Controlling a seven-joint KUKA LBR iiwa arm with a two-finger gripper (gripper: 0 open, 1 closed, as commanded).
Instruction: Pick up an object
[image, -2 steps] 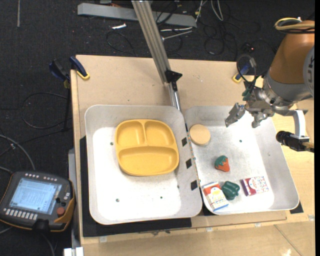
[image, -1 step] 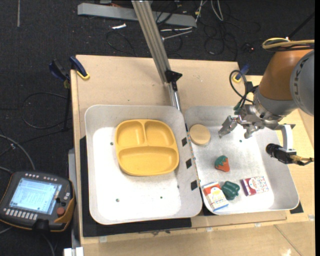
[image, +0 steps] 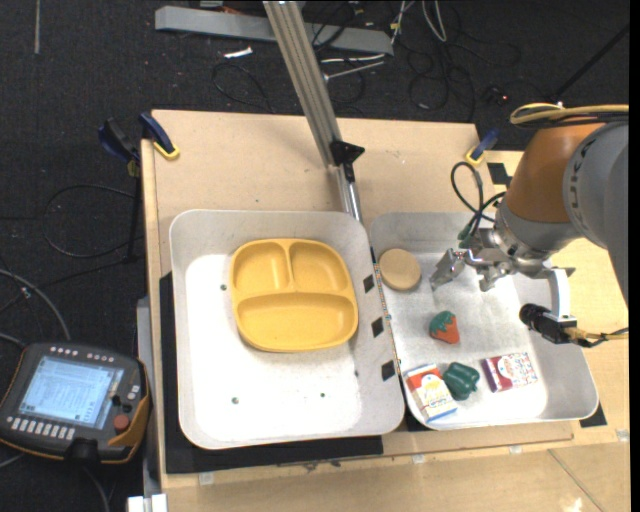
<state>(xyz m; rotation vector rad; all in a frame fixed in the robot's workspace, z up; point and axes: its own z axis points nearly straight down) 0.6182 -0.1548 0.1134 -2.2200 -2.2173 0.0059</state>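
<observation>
left bin (image: 200, 330) holds yellow tray (image: 294, 294); right bin (image: 560, 385): strawberry (image: 445, 326) (maybe toy).

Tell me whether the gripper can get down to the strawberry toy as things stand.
Probably yes. The strawberry toy lies alone on bare bin floor, apart from its neighbours, and the gripper hangs just above and beside it with nothing between.

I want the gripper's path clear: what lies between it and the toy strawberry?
In the camera view, bare white bin floor separates the gripper from the strawberry.

I see bare bin floor under my gripper (image: 462, 270); a disc (image: 400, 268) beside it, a strawberry (image: 445, 326) just below.
</observation>
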